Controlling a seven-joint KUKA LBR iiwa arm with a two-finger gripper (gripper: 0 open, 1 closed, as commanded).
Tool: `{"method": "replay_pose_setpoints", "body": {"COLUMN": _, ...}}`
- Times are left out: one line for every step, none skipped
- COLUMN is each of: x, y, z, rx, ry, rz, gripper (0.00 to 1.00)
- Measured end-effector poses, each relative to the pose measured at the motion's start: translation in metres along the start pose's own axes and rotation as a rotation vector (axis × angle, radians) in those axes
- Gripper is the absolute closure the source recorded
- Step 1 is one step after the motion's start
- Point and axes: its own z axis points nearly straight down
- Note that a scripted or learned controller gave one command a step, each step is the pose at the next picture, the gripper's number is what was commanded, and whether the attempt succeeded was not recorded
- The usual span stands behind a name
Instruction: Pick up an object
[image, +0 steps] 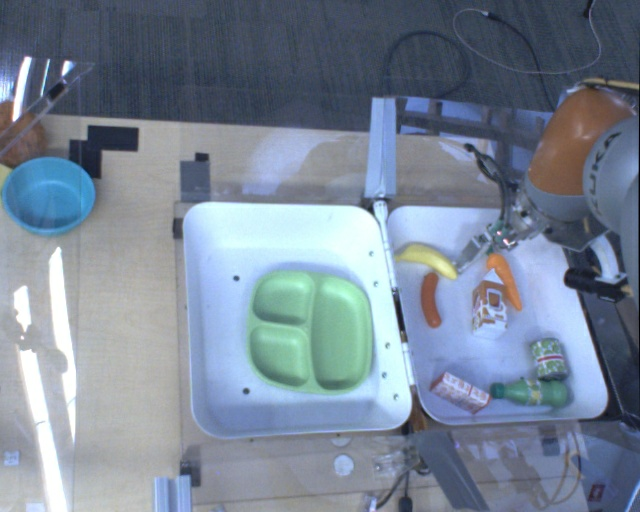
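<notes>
My gripper (487, 243) hangs in the upper part of the right bin (590, 330), fingers spread and holding nothing, between the banana (428, 259) and the carrot (505, 280). I should centre over the banana, descend straight, and close across its narrow width.

Off to the left, a round blue plastic bowl (48, 195) sat on the wooden bench (110, 330), near a black L-shaped marker (100, 143).
</notes>
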Motion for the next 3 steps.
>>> {"method": "replay_pose_setpoints", "body": {"x": -0.0079, "y": 0.0007, "z": -0.001, "rx": -0.016, "ry": -0.003, "rz": 0.318, "gripper": 0.0}}
{"method": "replay_pose_setpoints", "body": {"x": 0.0005, "y": 0.0025, "z": 0.0008, "rx": -0.008, "ry": -0.004, "rz": 0.18, "gripper": 0.0}}
{"method": "replay_pose_setpoints", "body": {"x": 0.0006, "y": 0.0006, "z": 0.0015, "rx": -0.002, "ry": -0.005, "rz": 0.079, "gripper": 0.0}}
